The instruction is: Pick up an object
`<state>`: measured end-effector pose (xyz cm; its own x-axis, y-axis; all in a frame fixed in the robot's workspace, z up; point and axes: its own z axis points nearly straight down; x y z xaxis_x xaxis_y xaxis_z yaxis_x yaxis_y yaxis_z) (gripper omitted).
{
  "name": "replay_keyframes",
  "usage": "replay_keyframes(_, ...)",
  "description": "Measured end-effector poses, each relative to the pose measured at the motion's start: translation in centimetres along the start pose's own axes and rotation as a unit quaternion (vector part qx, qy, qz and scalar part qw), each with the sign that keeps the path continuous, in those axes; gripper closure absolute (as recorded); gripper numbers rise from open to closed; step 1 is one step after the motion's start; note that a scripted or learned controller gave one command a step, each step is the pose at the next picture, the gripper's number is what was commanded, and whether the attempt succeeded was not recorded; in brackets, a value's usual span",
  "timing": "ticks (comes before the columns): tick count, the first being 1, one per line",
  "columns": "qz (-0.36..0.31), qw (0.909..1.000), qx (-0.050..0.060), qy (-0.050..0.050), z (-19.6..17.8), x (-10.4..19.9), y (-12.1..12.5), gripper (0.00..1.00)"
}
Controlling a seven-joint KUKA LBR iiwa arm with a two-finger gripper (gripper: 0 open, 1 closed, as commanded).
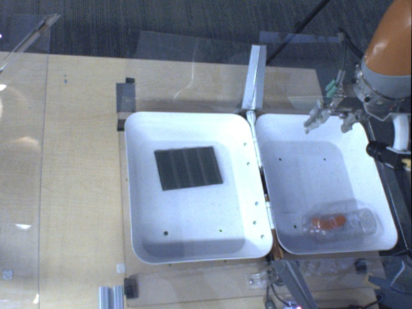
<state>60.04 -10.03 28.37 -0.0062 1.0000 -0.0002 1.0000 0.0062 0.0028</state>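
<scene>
Down at the front of the right bin [386,198] lies a clear bottle [338,223] w/ an orange bit inside; the left bin [138,172] has a dark ridged mat [188,167]. Gripper [329,116] hangs over the right bin's back edge, fingers spread wide, holding nothing; I think it's the reach step, so next it needs to go fwd to the bottle, then down.

We find no legible text, label, brand, number or sign anywhere in this view. The dark grey ribbed rectangular mat [188,167] lying in the left shallow white plastic bin [138,192] carries only plain raised strips, with no printing that we can make out. The clear plastic bottle with an orange patch inside [336,223], lying in the right shallow white plastic bin [290,134], shows a blur of colour but no characters that we can read. The pale wooden bench top [71,172] bears no markings.
</scene>
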Motion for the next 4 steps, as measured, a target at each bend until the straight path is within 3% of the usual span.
replay_keyframes(1,0.098,0.9951,0.001,0.000,3.9,-1.0,-5.7,0.00)
replay_keyframes(2,0.031,0.9995,0.000,0.000,9.3,-2.2,-11.3,0.00)
replay_keyframes(3,-0.030,0.9995,-0.007,-0.001,19.3,-1.5,-10.9,0.00)
replay_keyframes(4,-0.031,0.9995,-0.007,-0.001,19.3,-1.5,-10.9,0.00)
